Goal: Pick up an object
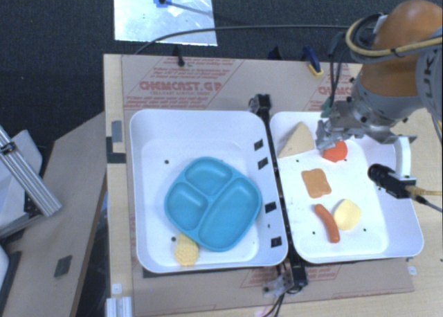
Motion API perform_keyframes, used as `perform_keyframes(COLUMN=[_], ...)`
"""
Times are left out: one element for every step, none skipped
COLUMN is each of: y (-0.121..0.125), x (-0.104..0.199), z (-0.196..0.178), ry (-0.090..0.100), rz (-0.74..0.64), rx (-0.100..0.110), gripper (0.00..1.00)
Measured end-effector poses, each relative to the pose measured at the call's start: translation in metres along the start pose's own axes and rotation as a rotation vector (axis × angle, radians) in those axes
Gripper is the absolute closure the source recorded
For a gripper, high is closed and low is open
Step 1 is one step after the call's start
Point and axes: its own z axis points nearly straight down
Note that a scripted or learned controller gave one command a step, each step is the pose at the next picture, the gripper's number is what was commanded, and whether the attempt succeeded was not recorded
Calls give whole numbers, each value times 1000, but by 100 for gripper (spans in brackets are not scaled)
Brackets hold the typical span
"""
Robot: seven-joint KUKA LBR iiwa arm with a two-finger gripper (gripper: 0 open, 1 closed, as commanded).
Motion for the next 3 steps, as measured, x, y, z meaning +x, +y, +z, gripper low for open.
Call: perform_keyframes(y=[13,35,57], x=[52,97,151], z=[18,28,33], ry=[0,0,1], rz=[0,0,-1], rx=[2,0,-1], gripper=[100,100,100])
